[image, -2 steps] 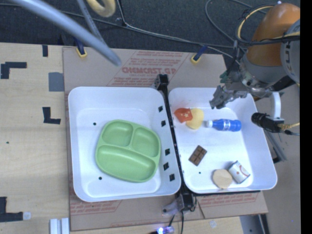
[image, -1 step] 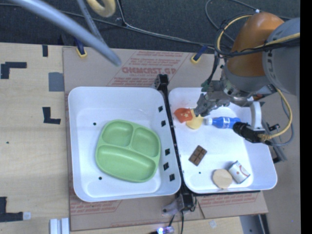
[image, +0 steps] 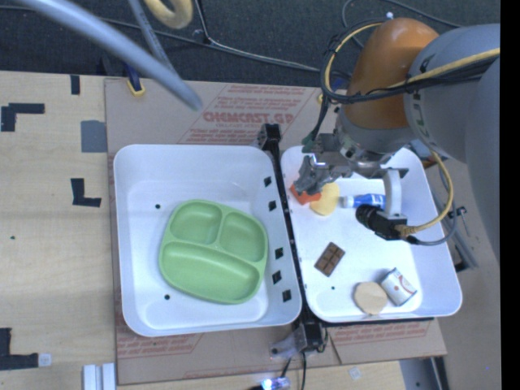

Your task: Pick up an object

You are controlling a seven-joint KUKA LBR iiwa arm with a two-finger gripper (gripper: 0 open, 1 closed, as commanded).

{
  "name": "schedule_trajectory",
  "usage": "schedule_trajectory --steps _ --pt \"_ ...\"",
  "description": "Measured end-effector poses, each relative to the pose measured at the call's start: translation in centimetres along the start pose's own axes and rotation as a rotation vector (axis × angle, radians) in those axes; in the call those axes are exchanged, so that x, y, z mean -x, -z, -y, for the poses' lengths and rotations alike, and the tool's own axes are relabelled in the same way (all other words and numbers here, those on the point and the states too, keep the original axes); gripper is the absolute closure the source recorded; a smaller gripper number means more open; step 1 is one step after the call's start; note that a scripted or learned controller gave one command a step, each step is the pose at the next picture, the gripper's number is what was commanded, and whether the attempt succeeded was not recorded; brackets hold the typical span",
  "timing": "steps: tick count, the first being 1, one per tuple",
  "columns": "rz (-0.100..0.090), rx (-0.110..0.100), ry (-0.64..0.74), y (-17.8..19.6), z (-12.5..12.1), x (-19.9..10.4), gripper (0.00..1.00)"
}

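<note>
My gripper (image: pixel 311 179) hangs low over the upper left part of the right bin (image: pixel 431 299), close to the divider. An orange-red object (image: pixel 305 194) lies right under its fingers, with a pale yellow piece (image: pixel 325 201) touching it on the right. A blue and white tube (image: pixel 367 201) lies just right of those. Further down sit a brown chocolate-like bar (image: pixel 329 258), a tan round disc (image: pixel 370 297) and a small white can with a red label (image: pixel 399 285). Nothing can be seen lifted between the fingers.
The left bin (image: pixel 138 185) holds a green divided plate (image: pixel 214 251). Black clips run along the wall between the two bins. The arm's bulk covers the upper right of the right bin. Cardboard lies under both bins.
</note>
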State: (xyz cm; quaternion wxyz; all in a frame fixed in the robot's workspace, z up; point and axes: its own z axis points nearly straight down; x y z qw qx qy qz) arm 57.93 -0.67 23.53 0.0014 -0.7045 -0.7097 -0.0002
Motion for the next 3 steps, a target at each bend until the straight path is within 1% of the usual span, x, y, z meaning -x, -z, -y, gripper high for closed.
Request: schedule_trajectory --steps 1,2,3 --pt "0.002 -0.001 -0.003 -0.9 1.2 -4.2 1.0" --pt "0.001 -0.002 -0.001 -2.0 2.3 -9.2 1.0" --pt "0.003 -0.001 -0.005 -2.0 2.2 -8.9 0.0"
